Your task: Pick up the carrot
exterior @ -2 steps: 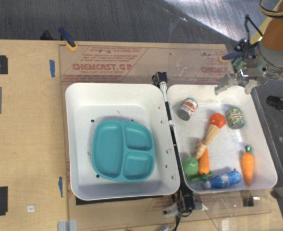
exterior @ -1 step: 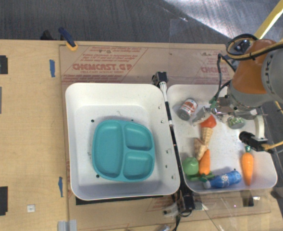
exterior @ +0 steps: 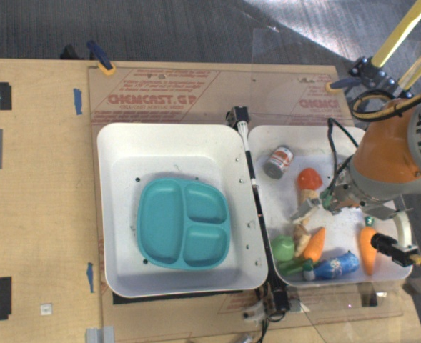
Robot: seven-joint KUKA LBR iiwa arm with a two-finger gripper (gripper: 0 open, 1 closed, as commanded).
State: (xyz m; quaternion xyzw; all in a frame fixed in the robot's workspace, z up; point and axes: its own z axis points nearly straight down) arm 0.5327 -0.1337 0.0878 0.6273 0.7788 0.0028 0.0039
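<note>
Your gripper (exterior: 323,200) hangs low in the right bin (exterior: 317,140); you cannot tell how it is set.

Two carrots are there: one carrot (exterior: 314,244) just below-left of the tool, a second carrot (exterior: 368,250) near the right wall. Around them sit one can (exterior: 278,161), one red-orange ball (exterior: 309,179), one green fruit (exterior: 284,249) and one blue bottle (exterior: 334,266), crowding the near edge. The left bin (exterior: 117,191) holds one teal divided tray (exterior: 183,222) with bare floor around it.
</note>
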